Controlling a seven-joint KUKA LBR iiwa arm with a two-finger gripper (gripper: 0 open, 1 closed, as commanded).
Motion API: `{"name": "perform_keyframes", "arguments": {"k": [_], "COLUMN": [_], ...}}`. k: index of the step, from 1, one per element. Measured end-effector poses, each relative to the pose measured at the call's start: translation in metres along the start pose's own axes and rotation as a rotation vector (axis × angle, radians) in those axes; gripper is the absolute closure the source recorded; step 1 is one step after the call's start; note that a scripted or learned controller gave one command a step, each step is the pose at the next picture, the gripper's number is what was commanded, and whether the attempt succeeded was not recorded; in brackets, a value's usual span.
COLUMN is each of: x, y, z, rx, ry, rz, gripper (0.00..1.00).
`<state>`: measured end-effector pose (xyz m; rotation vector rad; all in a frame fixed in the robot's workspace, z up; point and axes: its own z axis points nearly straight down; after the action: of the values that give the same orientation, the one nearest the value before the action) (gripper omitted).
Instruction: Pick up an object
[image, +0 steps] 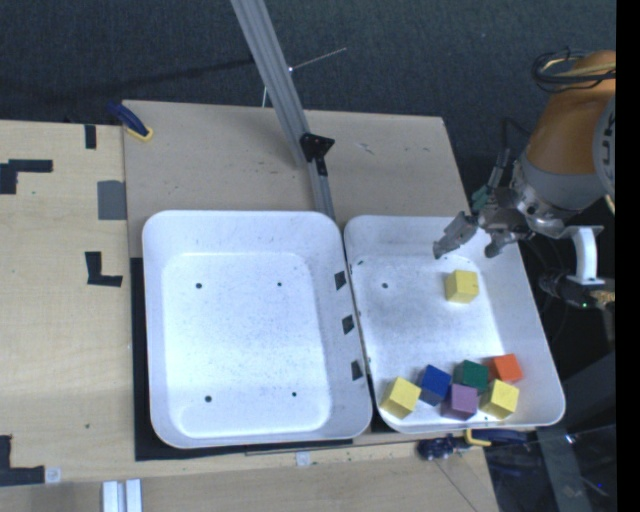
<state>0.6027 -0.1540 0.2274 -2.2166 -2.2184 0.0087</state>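
From the fixed camera above the bench, my two-finger claw (469, 238) hangs over the far part of the right shallow white plastic bin (400, 330), reaching in from the right. My two dark fingers are spread apart, one tip pointing toward the bin's middle and the other nearer its right rim, and nothing sits between them, so the claw is open and holding nothing. Above it my grey wrist carries the orange band (570, 135).

Just below my fingertips, apart from them, a small yellow cube (461, 286) rests alone on the bin's floor, in the far right half.

Along the near edge of the same bin lies a cluster of small cubes packed close together: a second yellow cube (402, 396) at the left end, a blue cube (435, 382) beside it, a purple cube (463, 400) touching a green cube (471, 375) behind it, a third yellow cube (502, 398) at the right, and an orange cube (507, 367) just behind that one.

The left shallow white plastic bin (160, 250) stands beside the right one, their rims touching along the middle. A slanted grey metal pole (285, 85) rises behind both bins.
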Motion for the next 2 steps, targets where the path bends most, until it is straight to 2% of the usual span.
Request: {"name": "perform_keyframes", "arguments": {"k": [1, 2], "x": [-0.004, -0.002], "y": [-0.008, -0.003], "z": [0.061, 0.104], "rx": [0.001, -0.018], "ry": [0.000, -0.004], "rz": [0.000, -0.001], "gripper": [0.00, 0.00]}}
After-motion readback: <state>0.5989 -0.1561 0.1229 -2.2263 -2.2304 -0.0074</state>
